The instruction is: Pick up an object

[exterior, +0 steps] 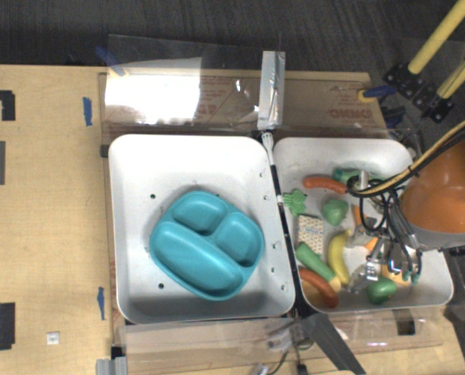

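While the left bin [130,170] carries a teal divided plate [207,244], the picking is under way in the right bin [388,156], where toy food lies heaped: a yellow banana [338,258], a red pepper [324,183], a green piece [334,210]. The gripper [380,260] is low among them beside a green lump [381,290], wrist pointing down under the orange band [443,198]. Whether it is spread or pinching anything, I cannot tell. Next it likely needs a firm close, then a lift.
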You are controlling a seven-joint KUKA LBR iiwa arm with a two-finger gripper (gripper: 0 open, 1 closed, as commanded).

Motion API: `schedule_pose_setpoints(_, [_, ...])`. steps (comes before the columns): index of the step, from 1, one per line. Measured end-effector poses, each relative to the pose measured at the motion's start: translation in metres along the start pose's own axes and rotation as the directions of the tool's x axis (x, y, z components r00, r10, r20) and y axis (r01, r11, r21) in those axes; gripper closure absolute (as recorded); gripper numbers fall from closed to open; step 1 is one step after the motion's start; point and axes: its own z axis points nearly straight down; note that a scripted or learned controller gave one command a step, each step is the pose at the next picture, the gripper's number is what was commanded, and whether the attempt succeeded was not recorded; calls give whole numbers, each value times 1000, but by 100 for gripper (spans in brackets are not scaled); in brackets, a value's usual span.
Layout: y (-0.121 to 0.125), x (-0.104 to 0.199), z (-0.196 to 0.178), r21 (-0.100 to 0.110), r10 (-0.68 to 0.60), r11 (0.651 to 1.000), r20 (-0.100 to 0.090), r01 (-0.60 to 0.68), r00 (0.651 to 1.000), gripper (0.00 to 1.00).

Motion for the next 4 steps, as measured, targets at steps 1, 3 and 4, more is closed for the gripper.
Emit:
schedule_pose_setpoints(1, [1,-3,-12,0,-2,1000,11,2,1000,100])
schedule_pose_setpoints(3, [57,-27,-156,-4,-229,974,-5,229,974,100])
schedule_pose_setpoints(4, [57,-26,-154,-5,-228,974,-9,228,974,0])
